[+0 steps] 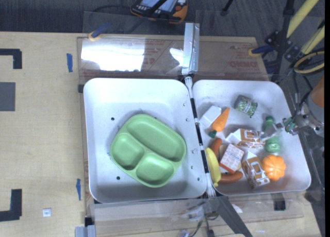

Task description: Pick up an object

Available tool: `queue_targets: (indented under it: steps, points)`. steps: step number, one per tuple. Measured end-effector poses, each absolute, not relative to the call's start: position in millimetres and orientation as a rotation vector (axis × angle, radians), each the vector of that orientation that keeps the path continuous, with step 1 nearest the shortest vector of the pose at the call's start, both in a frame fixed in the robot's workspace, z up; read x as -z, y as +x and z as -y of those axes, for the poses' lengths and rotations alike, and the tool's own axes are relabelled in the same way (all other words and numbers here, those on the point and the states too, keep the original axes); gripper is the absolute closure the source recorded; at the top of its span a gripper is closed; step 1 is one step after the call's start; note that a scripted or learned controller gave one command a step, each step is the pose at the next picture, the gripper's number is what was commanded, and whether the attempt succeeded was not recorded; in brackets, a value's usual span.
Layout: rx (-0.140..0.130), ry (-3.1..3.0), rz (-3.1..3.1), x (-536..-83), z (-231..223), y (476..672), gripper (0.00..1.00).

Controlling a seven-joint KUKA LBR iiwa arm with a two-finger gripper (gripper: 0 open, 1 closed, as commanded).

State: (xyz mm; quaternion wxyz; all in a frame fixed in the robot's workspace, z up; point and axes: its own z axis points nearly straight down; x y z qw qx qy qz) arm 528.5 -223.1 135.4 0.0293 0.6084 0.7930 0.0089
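Wooden bench [41, 128], right white bin [301, 179]: orange plastic carrot [220, 120] pointing down-left, left of gripper [290, 125]; finger state indiscernible.

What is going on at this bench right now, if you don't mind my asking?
A robot arm is set to pick an object from the right bin, which holds toy food: a carrot, a banana, a small pumpkin and cartons. Its gripper sits at that bin's right edge, holding nothing visible. The left bin holds a green divided tray.
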Motion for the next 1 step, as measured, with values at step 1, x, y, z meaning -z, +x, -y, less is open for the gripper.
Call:
queue_targets:
  steps: [1]
  points:
    - [-0.027, 1.854, -2.46, -135.4, 223.1, 529.1, 0.0]
